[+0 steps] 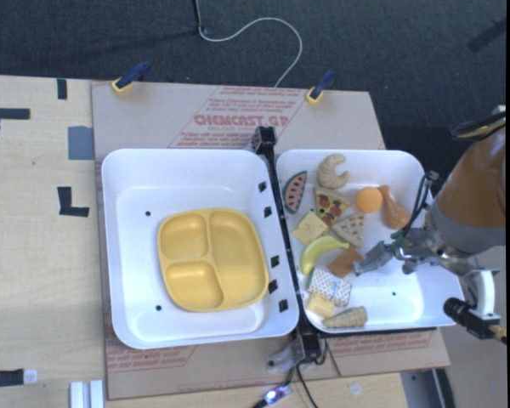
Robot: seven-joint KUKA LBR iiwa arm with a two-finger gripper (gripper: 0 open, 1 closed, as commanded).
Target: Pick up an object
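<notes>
Two shallow white plastic bins sit side by side on a sheet of brown cardboard (pixel 238 117) printed with red lettering that is too blurred to read, laid over a pale wooden desk (pixel 34 253). The left bin (pixel 123 177) holds a glossy yellow plate (pixel 211 257) with rounded corners and three compartments. The right bin (pixel 408 308) carries a scatter of toy food: a watermelon slice (pixel 295 190), a beige croissant (pixel 331 171), a pizza wedge (pixel 330 203), a round orange (pixel 369 200), a chicken drumstick (pixel 394 212), a yellow cheese block (pixel 310 227), a curved banana (pixel 320 252), a speckled cracker (pixel 331 287) and a rough bread piece (pixel 347 317). The grey metal claw (pixel 367 263) hangs low over this bin, just beside a brown block (pixel 343 263); whether it is open or closed cannot be told.
</notes>
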